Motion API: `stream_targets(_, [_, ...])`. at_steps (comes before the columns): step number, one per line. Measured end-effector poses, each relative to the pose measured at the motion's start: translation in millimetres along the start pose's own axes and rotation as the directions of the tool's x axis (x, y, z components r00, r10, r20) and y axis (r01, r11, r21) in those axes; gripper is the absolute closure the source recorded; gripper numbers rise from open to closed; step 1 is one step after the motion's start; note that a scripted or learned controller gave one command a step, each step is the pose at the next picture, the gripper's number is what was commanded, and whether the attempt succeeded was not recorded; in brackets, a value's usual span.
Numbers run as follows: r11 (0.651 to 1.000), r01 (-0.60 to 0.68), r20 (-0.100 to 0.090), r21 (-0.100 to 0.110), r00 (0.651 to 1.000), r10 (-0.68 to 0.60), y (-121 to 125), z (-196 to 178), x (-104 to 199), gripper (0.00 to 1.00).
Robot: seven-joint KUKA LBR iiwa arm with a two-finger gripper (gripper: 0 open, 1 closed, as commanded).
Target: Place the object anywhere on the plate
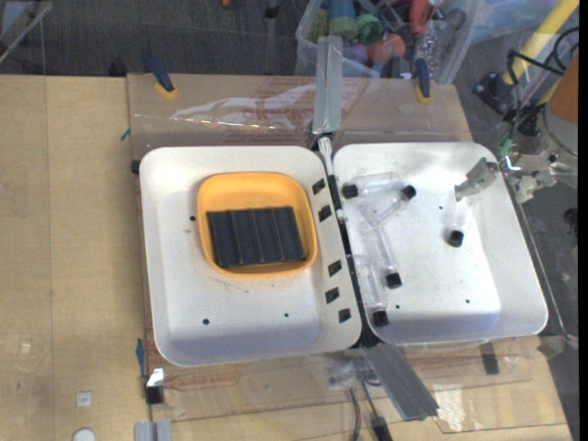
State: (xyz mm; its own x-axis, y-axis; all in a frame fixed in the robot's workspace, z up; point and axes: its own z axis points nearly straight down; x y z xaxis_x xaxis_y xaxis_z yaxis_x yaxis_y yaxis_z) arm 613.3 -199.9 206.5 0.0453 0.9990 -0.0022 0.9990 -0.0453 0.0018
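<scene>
Plate (209,194): orange, rounded-square, left bin | obj (256,237): dark ribbed slab on it | gripper: can't tell

Clear tub (395,12) (colourful toys inside) behind bins (432,310).

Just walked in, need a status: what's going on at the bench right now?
A place-on-plate run. The orange plate sits in the left bin with a dark ribbed rectangular object lying flat on it, inside the rim. The right bin holds a clear plastic fixture with black knobs and a small loose black piece. The pincer is at the right bin's upper right edge, well away from the plate, with nothing visibly in it. Judging by the layout, the placement looks done.
</scene>
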Motion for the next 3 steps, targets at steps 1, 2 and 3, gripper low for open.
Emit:
stream_targets(1, [0.974,0.227,0.0,-0.002,0.974,-0.227,55,40,-9,0.0])
stream_targets(2, [0.889,0.459,0.003,-0.004,0.889,-0.459,56,5,-6,0.0])
stream_targets(3, [0.84,0.542,0.003,-0.004,0.84,-0.542,56,-12,-19,0.0])
